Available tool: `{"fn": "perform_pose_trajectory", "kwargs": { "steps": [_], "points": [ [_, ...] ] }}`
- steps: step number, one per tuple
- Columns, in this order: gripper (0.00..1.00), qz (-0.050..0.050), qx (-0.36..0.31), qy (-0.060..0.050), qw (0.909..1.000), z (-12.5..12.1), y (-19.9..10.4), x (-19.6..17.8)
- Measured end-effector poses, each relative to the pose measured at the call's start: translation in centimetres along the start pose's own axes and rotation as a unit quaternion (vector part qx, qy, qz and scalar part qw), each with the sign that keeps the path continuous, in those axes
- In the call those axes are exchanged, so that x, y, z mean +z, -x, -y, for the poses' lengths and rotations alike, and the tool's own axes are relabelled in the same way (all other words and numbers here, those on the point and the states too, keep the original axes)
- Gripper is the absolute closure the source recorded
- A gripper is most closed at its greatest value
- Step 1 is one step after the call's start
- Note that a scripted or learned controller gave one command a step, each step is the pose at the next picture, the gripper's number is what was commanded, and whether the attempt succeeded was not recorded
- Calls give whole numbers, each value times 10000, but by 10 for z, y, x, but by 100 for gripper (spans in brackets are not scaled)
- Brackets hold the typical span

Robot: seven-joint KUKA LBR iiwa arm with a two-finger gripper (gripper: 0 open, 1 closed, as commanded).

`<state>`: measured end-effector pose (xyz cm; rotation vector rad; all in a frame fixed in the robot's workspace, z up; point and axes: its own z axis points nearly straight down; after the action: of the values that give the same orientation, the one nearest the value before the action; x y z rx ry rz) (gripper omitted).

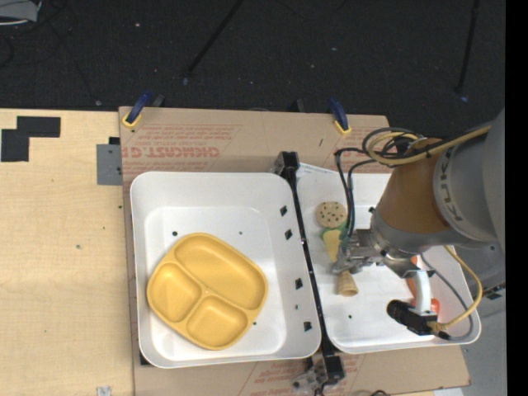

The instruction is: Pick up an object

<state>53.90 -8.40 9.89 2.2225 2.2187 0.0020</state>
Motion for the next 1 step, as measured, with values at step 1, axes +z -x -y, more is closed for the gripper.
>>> {"fn": "perform_pose_trajectory", "kwargs": {
  "steps": [1],
  "points": [
    [100,4,-3,14,10000,-3,7,-60]
  ]
}}
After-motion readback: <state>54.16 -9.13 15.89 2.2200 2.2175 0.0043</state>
